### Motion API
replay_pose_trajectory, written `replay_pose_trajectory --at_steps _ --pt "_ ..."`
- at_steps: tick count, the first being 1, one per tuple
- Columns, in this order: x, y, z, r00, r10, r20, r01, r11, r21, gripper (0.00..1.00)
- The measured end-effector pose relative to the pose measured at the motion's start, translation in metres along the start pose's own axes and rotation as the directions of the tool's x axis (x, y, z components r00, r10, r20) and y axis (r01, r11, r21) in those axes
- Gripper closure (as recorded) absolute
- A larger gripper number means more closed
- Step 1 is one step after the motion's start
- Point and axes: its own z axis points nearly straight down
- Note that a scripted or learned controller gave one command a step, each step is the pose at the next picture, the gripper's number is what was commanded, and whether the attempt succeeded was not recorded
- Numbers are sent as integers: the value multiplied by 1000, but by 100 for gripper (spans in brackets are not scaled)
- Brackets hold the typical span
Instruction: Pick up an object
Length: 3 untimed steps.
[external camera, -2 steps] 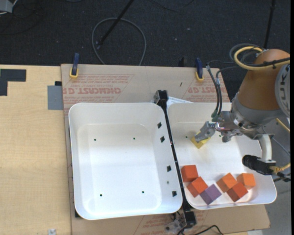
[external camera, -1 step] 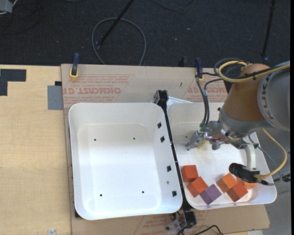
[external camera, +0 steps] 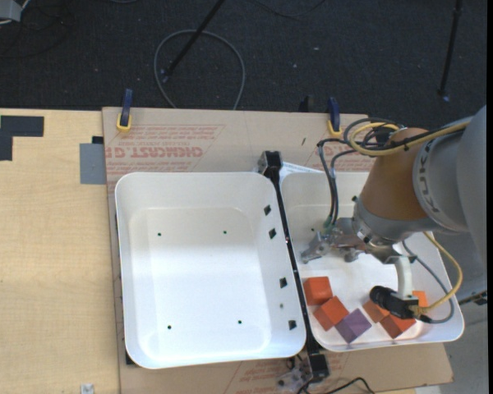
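Observation:
Several small blocks lie in the near part of the right bin (external camera: 308, 189): an orange cube (external camera: 317, 289), a red-orange block (external camera: 330, 312), a purple block (external camera: 353, 324) and a red block (external camera: 396, 324) near the front right corner. My gripper (external camera: 327, 246) hangs low inside this bin, just behind the orange cube and close to the divider wall. The grey arm with its orange band (external camera: 394, 189) covers the bin's far right part. Nothing shows between the gripper's metal parts.
The left bin (external camera: 131, 220) sits beside the right one, with a black clip strip (external camera: 281, 245) along their shared edge. Both rest on a cardboard sheet (external camera: 181, 142) held by clamps. Cables (external camera: 370, 134) loop off the arm.

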Motion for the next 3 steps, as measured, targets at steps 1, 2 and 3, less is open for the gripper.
replay_pose_trajectory --at_steps 1,2,3 --pt "-1 1 -12 1000 1 0 -1 1000 -3 100" --pt "-3 -9 -66 1000 1 1 -1 1000 -7 100" --pt "2 -16 -121 1000 1 1 -1 1000 -8 100"
